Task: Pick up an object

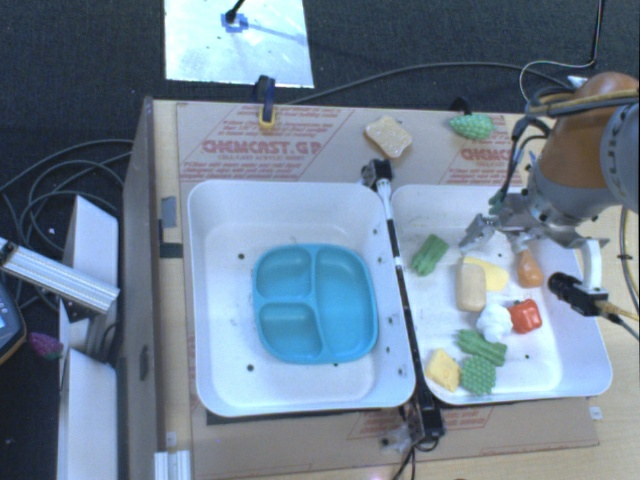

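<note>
End effector (pixel 508 230) hovers over right bin (pixel 590 368), fingers spread wide, nothing between them, so pre-grasp by my read. Candidate orange piece (pixel 529 268) lies just beside it in that bin, with cream block (pixel 470 286) nearby. Blue tray (pixel 314 303) fills left bin.

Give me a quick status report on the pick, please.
Gripper over right bin, fingers spread, nothing between them. Toy food heaped below, unlifted. Blue tray in left bin, out of the way.

Red "CHEMCAST GP" print, repeated on brown board (pixel 300 133) beneath bins
</note>
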Robot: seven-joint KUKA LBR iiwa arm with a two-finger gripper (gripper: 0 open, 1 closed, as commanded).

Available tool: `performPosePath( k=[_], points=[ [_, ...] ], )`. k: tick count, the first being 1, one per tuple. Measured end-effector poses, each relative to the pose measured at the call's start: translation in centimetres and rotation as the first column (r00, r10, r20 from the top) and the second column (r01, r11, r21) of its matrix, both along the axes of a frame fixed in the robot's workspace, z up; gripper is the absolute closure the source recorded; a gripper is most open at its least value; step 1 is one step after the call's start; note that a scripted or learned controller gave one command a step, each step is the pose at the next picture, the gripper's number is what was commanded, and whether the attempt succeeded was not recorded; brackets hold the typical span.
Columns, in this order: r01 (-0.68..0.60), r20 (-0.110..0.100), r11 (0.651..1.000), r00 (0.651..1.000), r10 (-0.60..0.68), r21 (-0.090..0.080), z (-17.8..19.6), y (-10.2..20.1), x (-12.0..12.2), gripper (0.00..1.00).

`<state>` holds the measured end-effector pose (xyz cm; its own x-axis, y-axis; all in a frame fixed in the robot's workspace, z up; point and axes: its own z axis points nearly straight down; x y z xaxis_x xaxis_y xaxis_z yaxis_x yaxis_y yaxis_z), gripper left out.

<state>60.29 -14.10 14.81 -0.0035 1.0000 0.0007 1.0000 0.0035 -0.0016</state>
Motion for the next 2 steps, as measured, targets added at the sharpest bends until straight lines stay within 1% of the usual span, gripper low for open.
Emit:
performPosePath(
  k=[1, 2],
  points=[
    [0.0, 0.003, 1.0, 1.0, 0.0, -0.001, -6.3, 3.0, -2.3, 0.0],
    [0.002, 0.002, 1.0, 1.0, -0.002, -0.001, -6.4, 2.1, -4.3, 0.0]
  ],
)
